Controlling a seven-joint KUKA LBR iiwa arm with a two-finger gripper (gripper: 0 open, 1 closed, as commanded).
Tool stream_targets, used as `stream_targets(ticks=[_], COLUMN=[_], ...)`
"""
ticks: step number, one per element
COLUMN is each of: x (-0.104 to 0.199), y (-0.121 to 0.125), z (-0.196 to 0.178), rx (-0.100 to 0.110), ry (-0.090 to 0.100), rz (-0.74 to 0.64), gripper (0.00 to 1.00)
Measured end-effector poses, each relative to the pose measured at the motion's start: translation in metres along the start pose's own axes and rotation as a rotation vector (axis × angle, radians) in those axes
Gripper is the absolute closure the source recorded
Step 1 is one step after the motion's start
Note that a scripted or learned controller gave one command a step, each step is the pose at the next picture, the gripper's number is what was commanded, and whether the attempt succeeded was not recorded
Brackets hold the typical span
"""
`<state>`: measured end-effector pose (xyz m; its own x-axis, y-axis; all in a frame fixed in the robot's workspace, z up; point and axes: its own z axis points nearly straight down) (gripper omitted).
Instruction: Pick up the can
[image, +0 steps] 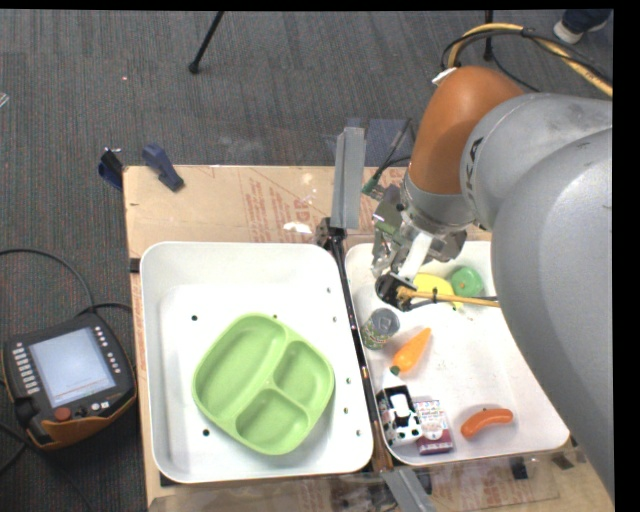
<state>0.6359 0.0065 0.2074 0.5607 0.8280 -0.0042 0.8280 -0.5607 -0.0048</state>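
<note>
The can (381, 326) is small and silver with a greenish label. It stands upright in the right bin (520, 400), close to that bin's left wall. My gripper (393, 264) hangs just above and behind the can, apart from it, at the end of the grey and orange arm. Nothing shows between the gripper and the can.
An orange carrot (411, 350) lies right beside the can. A yellow banana (441, 286) and a green round thing (465, 280) sit behind it. A small printed box (414, 416) and a red sausage (487, 421) lie near the front. The left bin (170, 290) holds a green divided plate (265, 383).
</note>
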Motion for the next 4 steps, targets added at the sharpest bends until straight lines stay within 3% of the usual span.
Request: stream_targets(ticks=[1,3,4], x=[-0.035,-0.035,-0.066], y=[-0.06,-0.06,-0.113], z=[0.023,0.009,0.023], rx=[0.001,0.012,0.001], ry=[0.0,-0.004,0.001], rz=[-0.538,-0.533,-0.927], gripper=[1.0,1.0,1.0])
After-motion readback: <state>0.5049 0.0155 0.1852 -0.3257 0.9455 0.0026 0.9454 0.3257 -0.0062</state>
